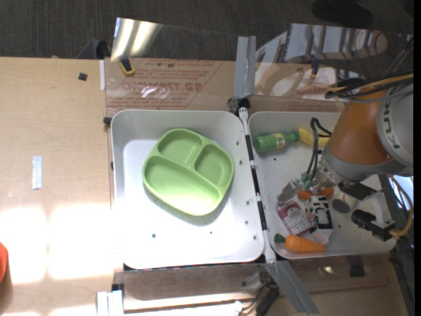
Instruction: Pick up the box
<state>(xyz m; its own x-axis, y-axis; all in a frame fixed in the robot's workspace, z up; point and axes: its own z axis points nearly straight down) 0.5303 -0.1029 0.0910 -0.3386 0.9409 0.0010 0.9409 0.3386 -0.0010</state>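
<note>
Your left bin [131,242] holds a green divided plate [189,172], well left of the gripper [309,182]. Whether the gripper grasps anything, you cannot tell. In the right bin [348,242], the box [296,217], flat with red-and-white print, lies just below it; a green bottle [276,140] lies above, an orange carrot [304,243] farther below.

You will find the arm [368,133] covers the right bin's [263,196] far right corner and part of the yellow item [306,135] beside it. The box [296,217] print is too small to read. An orange object [2,263] is cut off at the left edge.
</note>
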